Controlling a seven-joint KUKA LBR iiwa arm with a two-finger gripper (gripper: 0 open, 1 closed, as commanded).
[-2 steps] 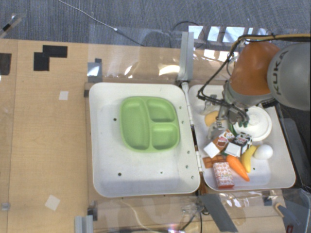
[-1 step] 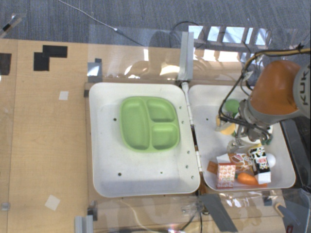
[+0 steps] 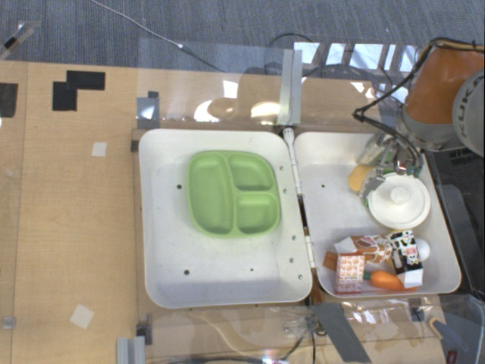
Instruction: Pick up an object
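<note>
The right bin (image 3: 326,196) holds several small items. A yellow piece (image 3: 359,179) lies near its back, with a white round lid-like object (image 3: 399,202) just right of it. At the front lie a red-patterned carton (image 3: 349,272), an orange carrot (image 3: 387,280), a brown packet (image 3: 367,245) and a black-and-white carton (image 3: 406,253). My gripper (image 3: 384,160) hangs low over the back of this bin, right above the yellow piece and the white round object. The wrist hides what lies under it.
A green divided plate (image 3: 232,192) rests in the middle of the left bin (image 3: 163,264). A metal divider post (image 3: 289,89) stands between the bins at the back. The grey arm with its orange band (image 3: 443,86) fills the upper right corner.
</note>
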